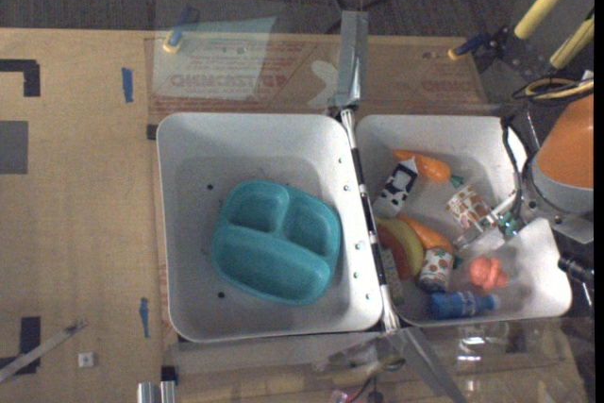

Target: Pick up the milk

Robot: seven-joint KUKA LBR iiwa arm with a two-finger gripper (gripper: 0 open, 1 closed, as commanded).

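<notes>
The milk (396,187) is a small white carton with black cow patches. It lies tilted in the right bin (491,135), near that bin's left wall and next to an orange carrot (430,166). My gripper (497,224) is low over the right side of the same bin, well to the right of the milk. It sits just beside a small brown-and-white patterned box (467,207). The arm's orange band (571,146) shows at the view's right edge.
The right bin also holds a banana (406,243), a small can (436,269), a red toy (486,273) and a blue bottle (460,304). A teal divided plate (276,243) lies in the left bin (189,165). A metal strip (363,222) separates the bins.
</notes>
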